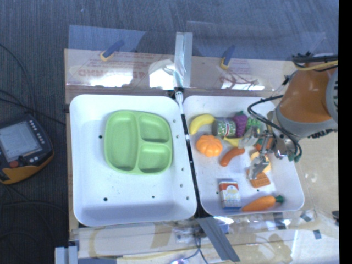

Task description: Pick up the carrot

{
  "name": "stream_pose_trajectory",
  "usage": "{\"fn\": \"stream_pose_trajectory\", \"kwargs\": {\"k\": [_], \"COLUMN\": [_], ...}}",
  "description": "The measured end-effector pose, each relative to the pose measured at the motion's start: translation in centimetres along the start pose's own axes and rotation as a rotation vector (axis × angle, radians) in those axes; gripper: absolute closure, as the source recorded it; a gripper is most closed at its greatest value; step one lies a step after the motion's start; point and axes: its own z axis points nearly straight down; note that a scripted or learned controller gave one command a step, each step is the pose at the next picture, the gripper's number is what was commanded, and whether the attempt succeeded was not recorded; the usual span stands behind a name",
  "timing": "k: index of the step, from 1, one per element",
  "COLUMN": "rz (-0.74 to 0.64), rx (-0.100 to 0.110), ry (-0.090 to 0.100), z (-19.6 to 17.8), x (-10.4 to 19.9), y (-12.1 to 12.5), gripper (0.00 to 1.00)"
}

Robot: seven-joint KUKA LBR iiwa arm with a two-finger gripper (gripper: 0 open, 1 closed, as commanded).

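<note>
My claw (258, 166) hangs low over the right bin (291, 194), a little in from its right wall and about halfway between the far and near edges. Its metal tips sit right above a small orange block (262, 179), and from this slanted look down I cannot tell whether they are spread or pressed together, or whether anything is between them. My arm (308, 100) comes in over the bin's far right corner, the orange band plain above the wrist.

The carrot (260, 203) lies on its side along the near edge of the right bin, close to the near right corner, its green top (279, 199) pointing toward the right wall. It sits apart from my claw, nearer the camera. Just to its left stands a small carton (230, 194) with a red top.

Farther back in the same bin, things crowd together: a banana (199, 122) near the left wall, a green can (224, 128) beside it, purple grapes (241, 121) (partly behind my cables), a little orange pumpkin (209, 145) and a reddish sausage (232, 156) lying slantwise toward the middle.

The left bin (88, 191) carries a green divided plate (138, 142), set toward its far right part.
</note>
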Motion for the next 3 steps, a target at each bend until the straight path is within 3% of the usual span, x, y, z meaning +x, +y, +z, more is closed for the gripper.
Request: {"fn": "stream_pose_trajectory", "kwargs": {"k": [1, 2, 3], "rz": [0.218, 0.232, 0.384], "rx": [0.001, 0.0, 0.002], "ry": [-0.017, -0.024, -0.029], "z": [3.7, 3.6, 3.6], "x": [-0.8, 1.0, 2.1], "y": [-0.8, 6.6, 8.0], "gripper": [0.0, 0.0, 0.0]}}
